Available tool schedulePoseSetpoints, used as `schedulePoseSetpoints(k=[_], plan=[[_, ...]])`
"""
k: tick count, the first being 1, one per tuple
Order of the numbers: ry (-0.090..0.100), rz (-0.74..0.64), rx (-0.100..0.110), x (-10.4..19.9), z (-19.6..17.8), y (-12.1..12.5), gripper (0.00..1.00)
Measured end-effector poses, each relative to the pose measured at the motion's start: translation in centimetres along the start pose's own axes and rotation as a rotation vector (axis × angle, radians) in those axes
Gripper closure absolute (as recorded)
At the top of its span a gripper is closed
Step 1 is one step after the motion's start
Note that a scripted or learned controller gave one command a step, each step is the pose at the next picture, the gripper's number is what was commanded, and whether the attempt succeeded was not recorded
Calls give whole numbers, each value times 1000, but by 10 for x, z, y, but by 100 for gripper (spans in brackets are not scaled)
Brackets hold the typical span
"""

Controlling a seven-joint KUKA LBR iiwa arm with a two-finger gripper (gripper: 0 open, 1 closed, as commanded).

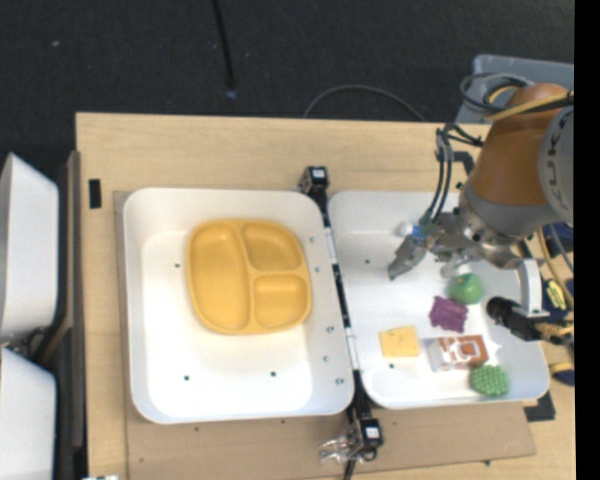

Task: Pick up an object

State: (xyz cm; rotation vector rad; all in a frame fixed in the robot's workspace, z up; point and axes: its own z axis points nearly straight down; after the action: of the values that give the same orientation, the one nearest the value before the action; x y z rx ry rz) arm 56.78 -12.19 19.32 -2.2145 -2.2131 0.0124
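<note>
Claw (408,258) hung over bare floor of right white bin (365,228), mid-right of frame; grip state unclear. Nothing picked. Nearest candidate, round green ball (468,288), sat just right of it, untouched; grasp remained.

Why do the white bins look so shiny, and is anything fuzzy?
Camera view: bright overhead light washes out the left bin and right bin, hiding their surface detail; the yellow tray stays clear; the hand and small toys look soft and slightly blurred.
</note>
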Motion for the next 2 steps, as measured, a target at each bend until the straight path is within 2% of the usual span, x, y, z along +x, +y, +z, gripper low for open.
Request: schedulePoseSetpoints(k=[1, 2], plan=[[-2, -3, -15, 0, -8, 3, 0], [-4, -1, -11, 1, 48, 13, 0]])
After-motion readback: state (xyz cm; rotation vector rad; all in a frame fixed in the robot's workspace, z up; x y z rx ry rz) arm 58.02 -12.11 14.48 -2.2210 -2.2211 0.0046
